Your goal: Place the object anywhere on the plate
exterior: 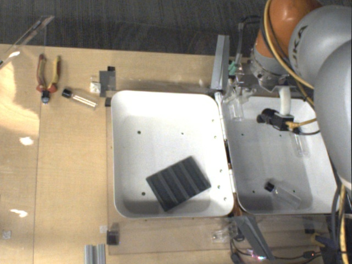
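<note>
Seen from the overhead camera, the left bin [165, 106] serves as the anchor for everything else. Inside it, toward its near edge and slightly right of its middle, lies a dark ribbed rectangular slab [178, 183], flat on the white floor and turned at an angle to the walls; it looks like the plate of the task, though that is not certain. Touching the left bin's right wall is the right bin [247, 147]. In that bin's near part, well apart from the slab, rests a small clear piece with a black end [281, 192], probably the object to be placed. A second clear, slender piece [297, 145] lies farther back in the same bin. The grey arm [324, 48] with its orange band comes in beyond the left bin's far right corner, and the gripper [236, 104] hangs just past that corner, over the far left part of the right bin. It is pale and translucent against the white, so it cannot be told whether it is spread or pressed together, and nothing can be seen in its grasp. On the wooden bench [66, 175] to the left of the left bin lie red-handled pliers [47, 76] and, nearer the bin's far left corner, a small clear vial with a black cap [80, 98].
</note>
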Motion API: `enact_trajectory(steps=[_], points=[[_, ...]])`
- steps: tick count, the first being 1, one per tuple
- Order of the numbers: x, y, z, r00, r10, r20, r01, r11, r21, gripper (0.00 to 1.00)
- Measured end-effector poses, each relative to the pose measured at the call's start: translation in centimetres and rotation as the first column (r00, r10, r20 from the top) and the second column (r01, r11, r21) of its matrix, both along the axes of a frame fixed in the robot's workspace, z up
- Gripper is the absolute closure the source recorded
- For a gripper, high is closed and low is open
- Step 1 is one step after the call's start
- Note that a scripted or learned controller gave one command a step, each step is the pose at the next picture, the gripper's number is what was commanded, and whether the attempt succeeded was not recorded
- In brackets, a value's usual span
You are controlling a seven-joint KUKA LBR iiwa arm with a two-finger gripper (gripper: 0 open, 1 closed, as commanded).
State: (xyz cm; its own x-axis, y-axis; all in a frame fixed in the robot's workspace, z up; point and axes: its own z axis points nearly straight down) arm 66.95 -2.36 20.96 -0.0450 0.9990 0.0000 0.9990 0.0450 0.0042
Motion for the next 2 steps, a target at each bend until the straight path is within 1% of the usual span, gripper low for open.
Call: enact_trajectory(steps=[1, 2], points=[[-4.1, 8.0, -2.5, 0.93, 0.368, 0.0, -0.368, 0.93, -0.001, 1.0], [-3.4, 14.3, -2.9, 0.738, 0.675, 0.002, -0.675, 0.738, -0.003, 1.0]])
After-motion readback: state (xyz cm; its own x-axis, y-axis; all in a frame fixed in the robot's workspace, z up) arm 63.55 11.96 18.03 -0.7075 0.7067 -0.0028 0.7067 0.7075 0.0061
